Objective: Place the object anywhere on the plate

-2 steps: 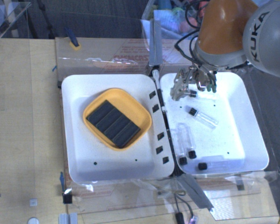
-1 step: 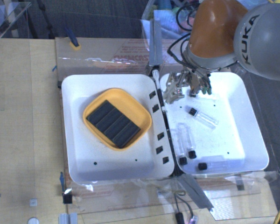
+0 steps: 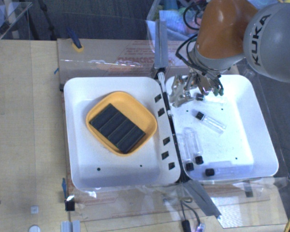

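Observation:
A yellow square plate point(image 3: 147, 121) lies in the left bin point(image 3: 77, 91), turned at an angle. A black ridged rectangular pad point(image 3: 117, 127) lies flat on the middle of the plate. My gripper point(image 3: 184, 94) hangs over the back left corner of the right bin point(image 3: 246, 129), just right of the divider between the bins and well away from the plate. I see nothing held in it. Clear tubes with black caps lie in the right bin: one point(image 3: 210, 121) just below the gripper, others point(image 3: 191, 146) near the front left.
A row of black clips point(image 3: 163, 127) runs along the divider between the bins. A small black cap point(image 3: 209, 172) lies near the right bin's front wall. Cardboard and a blue clip point(image 3: 76, 44) sit behind the left bin. Clutter and cables are behind the right bin.

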